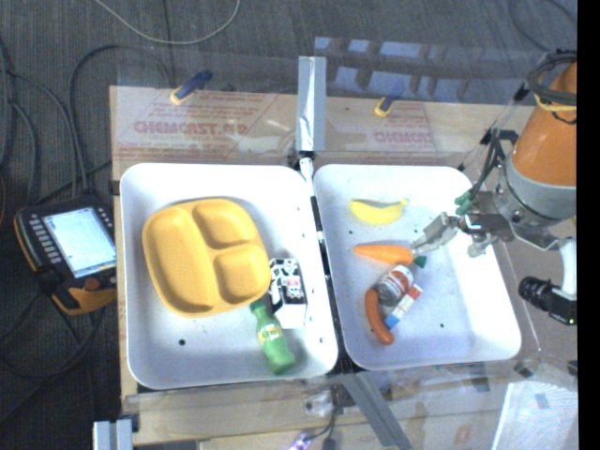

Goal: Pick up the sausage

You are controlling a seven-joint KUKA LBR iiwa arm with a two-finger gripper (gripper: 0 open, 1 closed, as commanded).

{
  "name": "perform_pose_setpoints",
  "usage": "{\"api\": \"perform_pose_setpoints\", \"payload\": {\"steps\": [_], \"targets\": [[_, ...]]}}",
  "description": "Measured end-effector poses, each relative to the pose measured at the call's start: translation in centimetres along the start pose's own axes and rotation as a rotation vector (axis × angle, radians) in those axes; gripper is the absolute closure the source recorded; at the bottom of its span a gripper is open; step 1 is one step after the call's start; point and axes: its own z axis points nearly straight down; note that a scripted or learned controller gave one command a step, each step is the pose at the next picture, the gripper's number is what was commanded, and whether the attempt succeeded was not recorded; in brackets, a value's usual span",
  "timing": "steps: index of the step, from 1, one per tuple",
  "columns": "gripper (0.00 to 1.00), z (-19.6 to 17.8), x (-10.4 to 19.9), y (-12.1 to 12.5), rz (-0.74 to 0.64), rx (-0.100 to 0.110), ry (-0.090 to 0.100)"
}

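The sausage (377, 318) is a short, curved red-brown piece lying near the front of the right bin (487, 331). A small labelled bottle (398, 283) touches its right side. My gripper (455, 239) hangs over the right bin's right half, up and to the right of the sausage and well apart from it. It stands open with nothing between its fingers. One fingertip (424, 243) points toward the green end of an orange carrot (382, 252).
A yellow banana (378, 211) lies at the back of the right bin. The left bin (141, 345) holds a yellow divided plate (206, 256), a green bottle (273, 337) and a white-and-black box (287, 289). A handheld pendant (70, 244) sits left of the bench.
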Motion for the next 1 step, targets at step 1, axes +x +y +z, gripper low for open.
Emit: {"api": "perform_pose_setpoints", "payload": {"steps": [1], "targets": [[0.0,15.45,2.16,-1.35,-0.031,0.001,0.001]]}}
